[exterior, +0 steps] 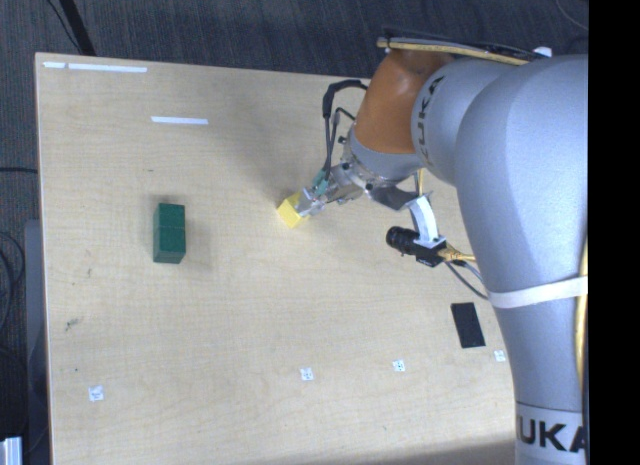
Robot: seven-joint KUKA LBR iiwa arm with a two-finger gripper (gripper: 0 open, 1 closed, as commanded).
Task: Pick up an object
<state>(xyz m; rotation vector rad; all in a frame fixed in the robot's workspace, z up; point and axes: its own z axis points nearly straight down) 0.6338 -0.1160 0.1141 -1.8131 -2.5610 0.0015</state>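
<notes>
Just yellow block (pixel 289 214) at gripper (pixel 306 204) tips

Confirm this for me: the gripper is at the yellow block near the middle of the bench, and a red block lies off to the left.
One thing is wrong: the block to the left is green, not red. The camera view shows it. The gripper is at the yellow block, as you say.

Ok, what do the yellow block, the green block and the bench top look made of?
Yellow block: looks like painted wood or plastic, matte, no glare. Green block: the same flat, even colour, with a seam across it, so possibly two cubes joined. Bench top: pale wood or laminate, faint grain, dull finish.
</notes>
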